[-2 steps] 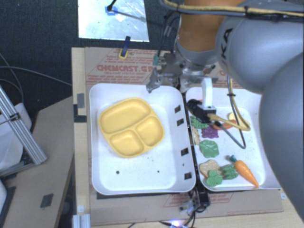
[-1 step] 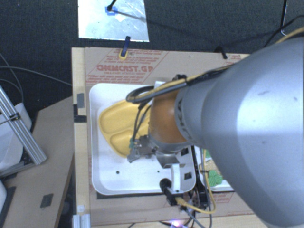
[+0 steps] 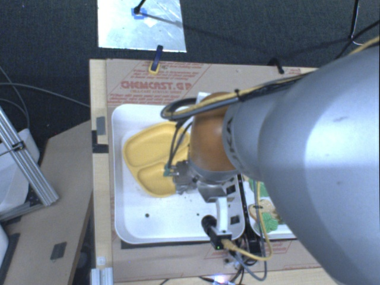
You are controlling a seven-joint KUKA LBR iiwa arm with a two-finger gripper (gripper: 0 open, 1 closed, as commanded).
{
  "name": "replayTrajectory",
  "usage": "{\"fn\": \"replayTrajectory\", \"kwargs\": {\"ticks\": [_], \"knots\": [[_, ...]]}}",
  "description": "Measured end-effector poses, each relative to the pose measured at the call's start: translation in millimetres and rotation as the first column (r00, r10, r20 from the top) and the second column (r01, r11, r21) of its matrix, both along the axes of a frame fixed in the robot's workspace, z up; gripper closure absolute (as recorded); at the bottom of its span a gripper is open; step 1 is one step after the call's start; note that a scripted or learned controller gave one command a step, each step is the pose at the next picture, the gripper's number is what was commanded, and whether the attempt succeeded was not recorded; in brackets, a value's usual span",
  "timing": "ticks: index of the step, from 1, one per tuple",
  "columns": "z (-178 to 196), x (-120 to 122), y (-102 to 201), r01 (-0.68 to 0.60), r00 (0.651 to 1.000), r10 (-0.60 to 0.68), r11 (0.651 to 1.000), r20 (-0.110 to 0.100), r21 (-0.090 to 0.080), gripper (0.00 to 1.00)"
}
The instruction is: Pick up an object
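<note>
Jaws: hidden under the wrist, so the gripper (image 3: pixel 199 189) sits low over the left bin (image 3: pixel 127 218) but cannot tell whether anything is between them or how they stand. Gripper body looks grey metal with a black cable plug and a white bracket hanging toward the bin's front rim.

Camera view, surroundings: the arm (image 3: pixel 309 159) blocks most of the right half, a big smooth grey cylinder with an orange band (image 3: pixel 208 138) just above the wrist. Black cables (image 3: pixel 178 108) loop over the band and down to the wrist. It covers nearly all of the right bin (image 3: pixel 285 233); a green object (image 3: pixel 270 220) and some printed pieces peek out by the arm's lower edge.

Task thing: a yellow two-lobed dish (image 3: pixel 148 153), glossy plastic, rounded, lies in the left bin toward its back-left, its right side tucked under the wrist. Bin floor is smooth white with a few dark specks.

Bins rest on a brown cardboard sheet (image 3: pixel 154 82) with red print, on the desk. A blue-and-yellow marker-like item (image 3: pixel 156 59) lies at the cardboard's back edge. Behind it, a shiny foil square (image 3: pixel 141 15) on dark carpet. An aluminium frame rail (image 3: pixel 24 159) at left.
</note>
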State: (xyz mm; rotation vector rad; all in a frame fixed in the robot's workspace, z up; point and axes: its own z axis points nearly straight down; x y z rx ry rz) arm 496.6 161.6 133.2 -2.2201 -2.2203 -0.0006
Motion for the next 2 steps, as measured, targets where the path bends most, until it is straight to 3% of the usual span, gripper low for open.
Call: {"fn": "replayTrajectory", "kwargs": {"ticks": [1,2], "knots": [[138.8,92.5,52.8,-0.009,1.000,0.009,1.000,0.022,0.005,1.00],[126.6,46.7,74.4,-0.007,1.000,0.007,1.000,0.000,0.000,1.00]]}}
